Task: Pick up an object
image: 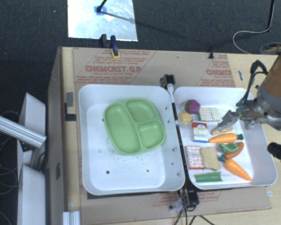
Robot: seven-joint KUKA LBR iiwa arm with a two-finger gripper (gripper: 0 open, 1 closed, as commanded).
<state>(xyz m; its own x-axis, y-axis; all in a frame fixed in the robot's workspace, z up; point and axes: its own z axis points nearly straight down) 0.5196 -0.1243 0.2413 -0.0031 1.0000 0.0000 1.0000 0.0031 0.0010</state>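
Hand (226,122) just above carrot (223,138) (right bin).

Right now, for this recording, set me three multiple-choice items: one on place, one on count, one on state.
1. Where does the green divided plate lie?
A. left bin
B. right bin
C. on the bench outside the bins

2. How many orange carrots are in the right bin?
A. one
B. two
C. five

3. Where is the gripper?
A. over the left bin
B. over the right bin by the upper carrot
C. beyond the bench

Answers:
1. A, the plate sits within the left bin.
2. B, the upper carrot and the lower carrot.
3. B, it hangs just above that upper carrot.
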